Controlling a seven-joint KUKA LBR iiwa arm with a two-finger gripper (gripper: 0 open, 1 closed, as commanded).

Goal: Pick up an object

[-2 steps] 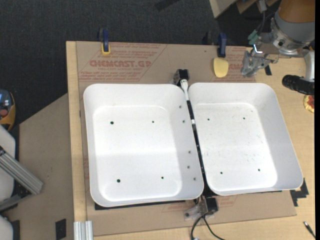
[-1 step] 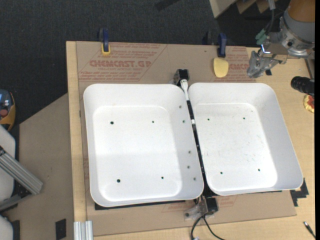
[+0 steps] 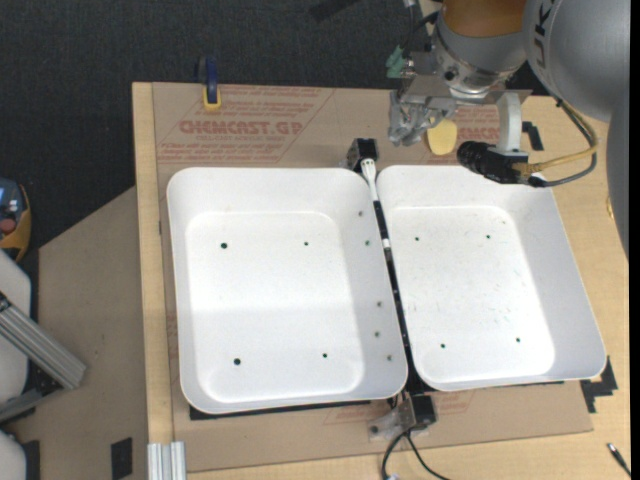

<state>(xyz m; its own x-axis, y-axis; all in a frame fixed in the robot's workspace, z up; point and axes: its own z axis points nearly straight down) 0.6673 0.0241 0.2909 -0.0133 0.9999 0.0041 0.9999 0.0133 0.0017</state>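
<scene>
Above the right bin's (image 3: 560,228) far rim, the hand (image 3: 412,128) hangs beside a yellowish object (image 3: 441,138).

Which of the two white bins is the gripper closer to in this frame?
The right-hand bin. The gripper hangs just beyond that bin's far-left corner, next to a pale yellow object; the left-hand bin lies farther away across the divider.

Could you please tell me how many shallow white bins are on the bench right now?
2. The left shallow white plastic bin sits beside the right shallow white plastic bin, their inner edges meeting along a black strip. None seems hidden.
</scene>
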